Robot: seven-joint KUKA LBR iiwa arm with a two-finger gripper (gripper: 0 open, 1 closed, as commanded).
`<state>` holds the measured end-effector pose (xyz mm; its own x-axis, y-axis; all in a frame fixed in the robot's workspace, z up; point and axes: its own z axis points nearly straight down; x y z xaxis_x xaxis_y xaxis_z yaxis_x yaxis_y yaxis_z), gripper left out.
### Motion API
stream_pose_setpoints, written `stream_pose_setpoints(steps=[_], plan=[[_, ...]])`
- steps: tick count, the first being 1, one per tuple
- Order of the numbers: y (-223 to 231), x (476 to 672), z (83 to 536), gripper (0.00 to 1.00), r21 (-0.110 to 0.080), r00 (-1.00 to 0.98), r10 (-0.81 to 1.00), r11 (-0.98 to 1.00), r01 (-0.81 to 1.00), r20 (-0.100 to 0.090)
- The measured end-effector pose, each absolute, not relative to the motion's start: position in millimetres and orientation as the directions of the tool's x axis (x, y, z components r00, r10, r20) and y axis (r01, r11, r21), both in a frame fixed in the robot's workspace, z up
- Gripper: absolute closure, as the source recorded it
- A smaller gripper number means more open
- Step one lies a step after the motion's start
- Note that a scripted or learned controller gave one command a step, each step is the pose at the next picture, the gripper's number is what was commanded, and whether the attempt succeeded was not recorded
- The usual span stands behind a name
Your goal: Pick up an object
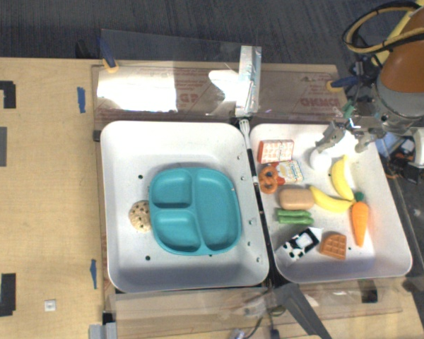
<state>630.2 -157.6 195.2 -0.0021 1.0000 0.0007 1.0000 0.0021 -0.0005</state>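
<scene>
- Gripper (348, 134): fingers spread wide, nothing betw. them, above right bin (399, 249) top
- Banana (337, 187): just below gripper, mid-bin; prob. light, stiff, smooth – grip across mid curve

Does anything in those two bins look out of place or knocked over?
One thing: a cookie lies alone in the left bin, wedged against the teal divided tray rather than in it. The other toy foods crowd the right bin.
</scene>
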Motion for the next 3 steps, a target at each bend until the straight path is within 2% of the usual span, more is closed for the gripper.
stream_pose_setpoints(steps=[1,2,3], plan=[[-177,584.2,88,0.00,0.005,0.009,1.000,-0.009,1.000,-0.001],[-177,585.7,99,1.00,0.010,0.010,1.000,-0.009,1.000,-0.003],[-89,608.8,201,1.00,0.008,0.023,1.000,-0.023,1.000,0.002]])
